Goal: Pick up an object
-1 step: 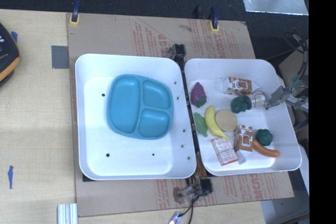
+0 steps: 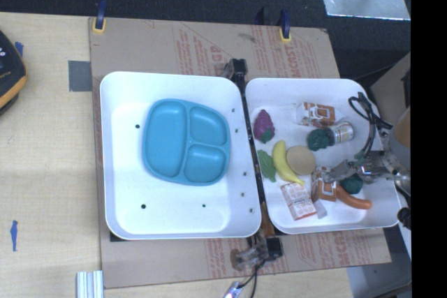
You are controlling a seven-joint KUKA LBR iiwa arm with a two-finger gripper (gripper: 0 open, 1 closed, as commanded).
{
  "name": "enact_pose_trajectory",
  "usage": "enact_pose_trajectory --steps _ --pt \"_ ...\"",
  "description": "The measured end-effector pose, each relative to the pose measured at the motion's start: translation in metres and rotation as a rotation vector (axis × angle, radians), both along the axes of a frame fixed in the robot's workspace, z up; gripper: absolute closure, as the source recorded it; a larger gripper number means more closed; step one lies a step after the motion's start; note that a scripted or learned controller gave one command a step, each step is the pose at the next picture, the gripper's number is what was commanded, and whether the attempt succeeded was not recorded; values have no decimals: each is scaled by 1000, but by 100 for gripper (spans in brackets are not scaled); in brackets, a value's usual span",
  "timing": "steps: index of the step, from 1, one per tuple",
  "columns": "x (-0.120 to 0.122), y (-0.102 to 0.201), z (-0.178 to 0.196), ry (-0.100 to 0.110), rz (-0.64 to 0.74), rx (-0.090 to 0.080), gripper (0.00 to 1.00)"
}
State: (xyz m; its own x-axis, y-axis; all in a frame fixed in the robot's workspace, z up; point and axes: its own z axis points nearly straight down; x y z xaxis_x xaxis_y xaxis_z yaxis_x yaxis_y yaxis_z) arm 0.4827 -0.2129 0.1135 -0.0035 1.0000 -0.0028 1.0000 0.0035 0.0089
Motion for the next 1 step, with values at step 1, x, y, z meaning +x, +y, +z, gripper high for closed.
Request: enact_pose_trajectory --steps 1 --pt "75 42 -9 -11 0 -7 0"
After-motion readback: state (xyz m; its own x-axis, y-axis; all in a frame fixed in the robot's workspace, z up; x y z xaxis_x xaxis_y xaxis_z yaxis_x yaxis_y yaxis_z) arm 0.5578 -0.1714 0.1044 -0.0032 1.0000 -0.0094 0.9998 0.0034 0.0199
